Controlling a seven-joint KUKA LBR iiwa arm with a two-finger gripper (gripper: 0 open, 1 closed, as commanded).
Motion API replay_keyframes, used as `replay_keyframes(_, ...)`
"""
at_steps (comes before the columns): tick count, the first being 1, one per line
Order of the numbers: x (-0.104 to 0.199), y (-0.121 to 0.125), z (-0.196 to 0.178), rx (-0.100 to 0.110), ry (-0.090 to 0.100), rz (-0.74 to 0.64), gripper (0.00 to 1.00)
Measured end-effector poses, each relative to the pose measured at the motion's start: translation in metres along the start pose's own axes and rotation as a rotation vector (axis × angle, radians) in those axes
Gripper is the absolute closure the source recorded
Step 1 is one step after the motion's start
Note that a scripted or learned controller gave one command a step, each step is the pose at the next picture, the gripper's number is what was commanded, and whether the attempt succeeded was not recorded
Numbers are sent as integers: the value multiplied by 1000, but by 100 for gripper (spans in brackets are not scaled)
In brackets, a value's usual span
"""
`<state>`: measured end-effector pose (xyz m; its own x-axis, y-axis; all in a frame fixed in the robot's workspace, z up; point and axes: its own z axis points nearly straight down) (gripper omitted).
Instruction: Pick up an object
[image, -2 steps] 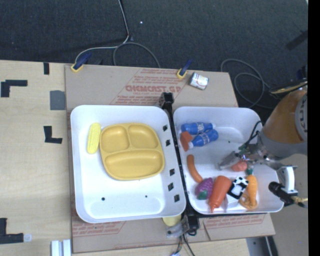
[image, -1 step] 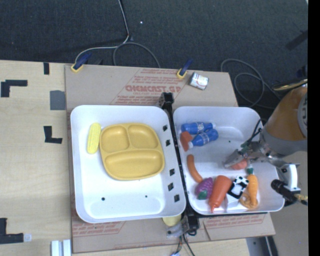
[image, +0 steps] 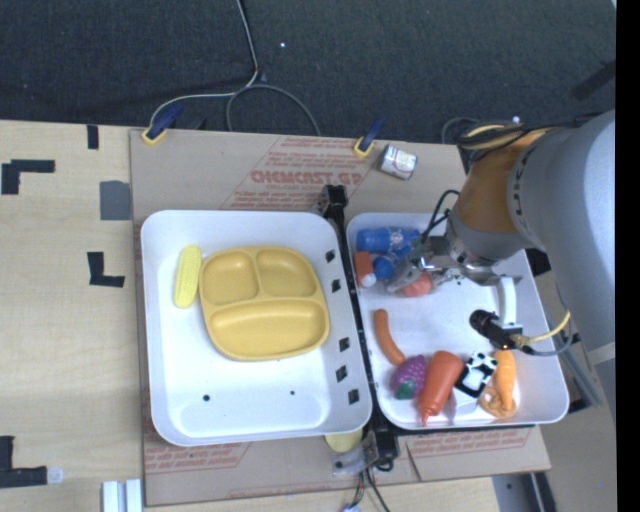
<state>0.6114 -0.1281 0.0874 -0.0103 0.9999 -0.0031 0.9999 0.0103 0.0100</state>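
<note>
Gripper (image: 412, 272) lowered into the right bin's (image: 545, 400) far-left corner among a blue bottle (image: 378, 239) and small red toy (image: 417, 286), positioned for picking; jaw state indiscernible.

Red toy (image: 418, 285) beneath claw (image: 408, 268), right bin (image: 545, 395)

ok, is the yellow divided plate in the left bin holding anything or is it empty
Empty. The plate shows three bare compartments; the corn cob lies beside it on the bin floor, left of it.
</note>
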Motion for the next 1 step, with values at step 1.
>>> replay_keyframes(1,70,7,-100,8,3,6,100)
